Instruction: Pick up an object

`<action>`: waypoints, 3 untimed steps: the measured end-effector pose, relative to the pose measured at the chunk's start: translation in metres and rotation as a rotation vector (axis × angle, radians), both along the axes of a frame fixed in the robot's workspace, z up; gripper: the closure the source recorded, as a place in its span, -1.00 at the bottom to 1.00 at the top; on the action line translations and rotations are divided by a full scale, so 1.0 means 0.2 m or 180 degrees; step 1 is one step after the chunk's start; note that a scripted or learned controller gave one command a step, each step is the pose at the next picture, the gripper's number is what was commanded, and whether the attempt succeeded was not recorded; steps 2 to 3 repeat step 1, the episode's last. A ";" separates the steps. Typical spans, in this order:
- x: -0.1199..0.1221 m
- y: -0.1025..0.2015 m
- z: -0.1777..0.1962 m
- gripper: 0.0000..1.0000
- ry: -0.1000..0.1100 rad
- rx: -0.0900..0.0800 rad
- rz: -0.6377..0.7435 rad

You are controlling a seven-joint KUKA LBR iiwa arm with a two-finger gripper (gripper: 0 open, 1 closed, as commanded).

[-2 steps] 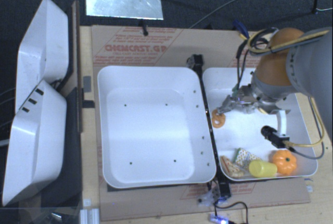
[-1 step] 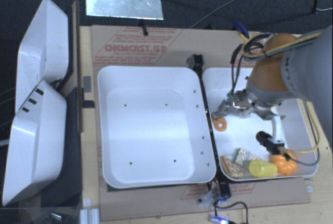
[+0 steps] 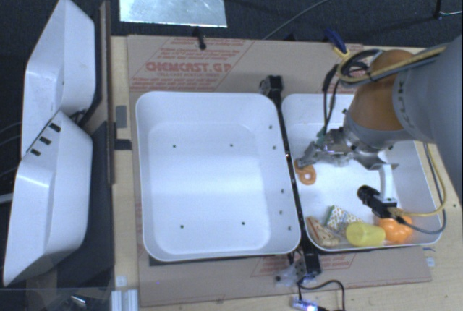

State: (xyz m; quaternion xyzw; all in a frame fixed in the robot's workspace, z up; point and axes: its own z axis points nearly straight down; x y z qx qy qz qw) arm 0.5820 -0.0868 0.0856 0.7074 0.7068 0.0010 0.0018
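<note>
The right bin (image 3: 427, 179) holds several small objects. An orange ring (image 3: 307, 175) lies against its left wall. Along its front edge sit a yellow rounded object (image 3: 364, 233), an orange object (image 3: 396, 229), a patterned packet (image 3: 340, 216) and a tan cracker-like piece (image 3: 322, 231). My gripper (image 3: 313, 155) reaches in from the right, low over the left side of this bin. It sits just above and touching or nearly touching the orange ring. No object is seen lifted.
The left bin (image 3: 217, 172) stands beside the right one, with a black divider strip (image 3: 289, 158) between them. A black part (image 3: 371, 197) and cables hang from the arm over the right bin. White covers (image 3: 51, 143) lie at the far left.
</note>
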 end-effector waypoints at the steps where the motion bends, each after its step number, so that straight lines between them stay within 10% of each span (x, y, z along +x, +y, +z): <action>1: -0.28 0.00 0.49 -1.00 -0.0016 0.0001 0.0001; 3: -0.28 0.00 0.49 -1.00 -0.0016 0.0001 0.0001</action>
